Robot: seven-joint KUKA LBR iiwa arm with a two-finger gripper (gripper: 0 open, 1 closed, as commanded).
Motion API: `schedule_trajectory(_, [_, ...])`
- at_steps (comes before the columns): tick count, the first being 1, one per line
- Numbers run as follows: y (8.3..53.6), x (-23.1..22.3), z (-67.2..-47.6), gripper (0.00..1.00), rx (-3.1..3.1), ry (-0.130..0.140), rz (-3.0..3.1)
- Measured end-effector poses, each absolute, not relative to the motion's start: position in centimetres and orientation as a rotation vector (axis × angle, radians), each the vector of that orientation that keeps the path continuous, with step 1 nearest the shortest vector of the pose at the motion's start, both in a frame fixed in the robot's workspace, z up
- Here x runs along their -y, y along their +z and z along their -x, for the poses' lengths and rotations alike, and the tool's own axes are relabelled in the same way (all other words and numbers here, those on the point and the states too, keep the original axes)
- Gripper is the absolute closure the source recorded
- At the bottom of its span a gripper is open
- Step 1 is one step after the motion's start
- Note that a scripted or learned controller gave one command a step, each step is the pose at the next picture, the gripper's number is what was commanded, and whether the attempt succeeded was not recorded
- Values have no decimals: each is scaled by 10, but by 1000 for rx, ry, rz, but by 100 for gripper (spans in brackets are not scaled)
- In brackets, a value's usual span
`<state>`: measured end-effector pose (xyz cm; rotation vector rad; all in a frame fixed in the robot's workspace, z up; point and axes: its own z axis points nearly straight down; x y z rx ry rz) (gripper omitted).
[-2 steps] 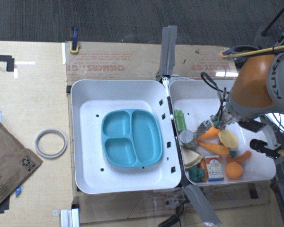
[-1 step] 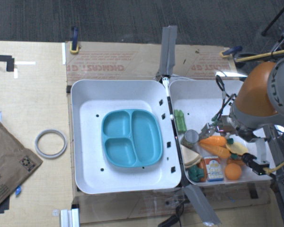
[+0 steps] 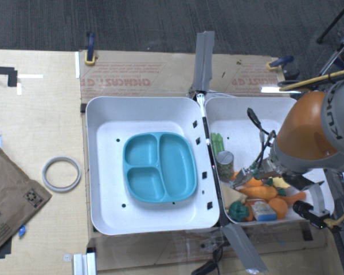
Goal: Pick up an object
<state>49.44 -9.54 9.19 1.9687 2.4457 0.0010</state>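
Two shallow white plastic bins sit side by side on the bench. The left bin (image 3: 103, 171) holds a turquoise three-compartment plastic tray (image 3: 159, 167), lying flat near the middle of the bin floor. The right bin (image 3: 241, 119) holds a cluster of small items gathered toward its near end: a green stick-shaped item (image 3: 217, 141) against the dividing wall, a grey metal can (image 3: 224, 164) just beside it, an orange carrot-shaped toy (image 3: 260, 191), a dark green rounded toy (image 3: 238, 211) in the near corner, and a small blue-and-white block (image 3: 264, 212) touching the orange pieces. A black-handled utensil (image 3: 256, 121) lies tilted farther back in the same bin.

The grey arm with its orange band (image 3: 305, 132) reaches in from the right and stands over the right bin. The two-finger gripper (image 3: 257, 169) is down at the cluster, just above the orange carrot-shaped toy and near the can. Whether it is open or closed cannot be told, since the wrist and clutter obscure it; no item can be confirmed as held.

Outside the bins, a grey ring of tape (image 3: 61, 173) lies on the bench to the left, with a brown cardboard sheet (image 3: 8, 202) at the left edge.
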Motion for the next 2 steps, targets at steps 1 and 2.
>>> schedule_trajectory(1, [100, 96, -495, 100, -2442, 1, -1974])
schedule_trajectory(2, [191, 40, -551, 100, -2322, -3, -2116])
